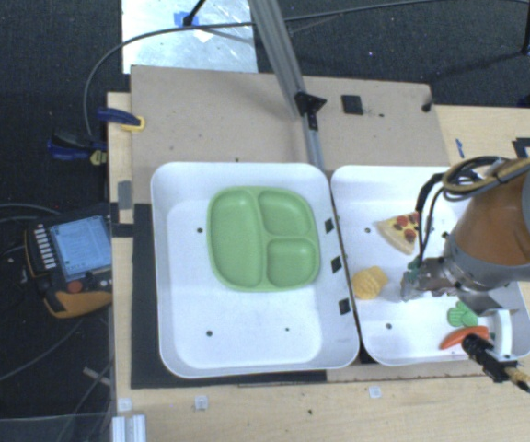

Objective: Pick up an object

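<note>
Toys lie scattered in the right-hand bin (375,334), which fills the lower right of the frame, and my gripper (420,282) hangs low over its middle, reaching in from the right edge under the orange band of my arm (495,233). Whether it is spread or closed I cannot tell; the wrist body hides that from this slanted view, and nothing can be seen clamped in it. Just to the left of the gripper, near the bin's left wall, sits a small yellow ridged toy (368,283), close to the tool but apart from it. Above the gripper, toward the upper part of the bin, lies a toy pizza slice (399,232), partly crossed by my black cables. Below and to the right of the gripper, near the bin's lower right corner, a green toy piece (461,317) rests just above an orange carrot-like toy (455,340), both tucked beside my wrist. In the left-hand bin (247,339), at centre frame, a green divided plate (263,238) lies flat in the upper half, well apart from my tool.
</note>
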Controlling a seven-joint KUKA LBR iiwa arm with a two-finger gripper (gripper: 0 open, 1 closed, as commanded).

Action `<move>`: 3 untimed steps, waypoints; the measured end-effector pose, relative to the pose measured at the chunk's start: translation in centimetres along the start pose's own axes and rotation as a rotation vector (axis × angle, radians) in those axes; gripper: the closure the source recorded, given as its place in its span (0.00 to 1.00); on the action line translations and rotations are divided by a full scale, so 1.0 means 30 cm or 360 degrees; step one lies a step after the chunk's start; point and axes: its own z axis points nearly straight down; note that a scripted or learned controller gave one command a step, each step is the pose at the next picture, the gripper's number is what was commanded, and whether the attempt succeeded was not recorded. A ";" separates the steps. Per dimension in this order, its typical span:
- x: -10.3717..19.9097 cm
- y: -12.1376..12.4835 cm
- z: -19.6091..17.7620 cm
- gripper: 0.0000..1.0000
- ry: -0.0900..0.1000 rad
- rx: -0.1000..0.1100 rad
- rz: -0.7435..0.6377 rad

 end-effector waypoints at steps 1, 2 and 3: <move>-0.005 0.012 -0.143 1.00 -0.0001 0.0012 -0.0004; -0.007 0.022 -0.287 1.00 -0.0002 0.0010 -0.0004; -0.007 0.029 -0.398 1.00 -0.0002 0.0011 -0.0005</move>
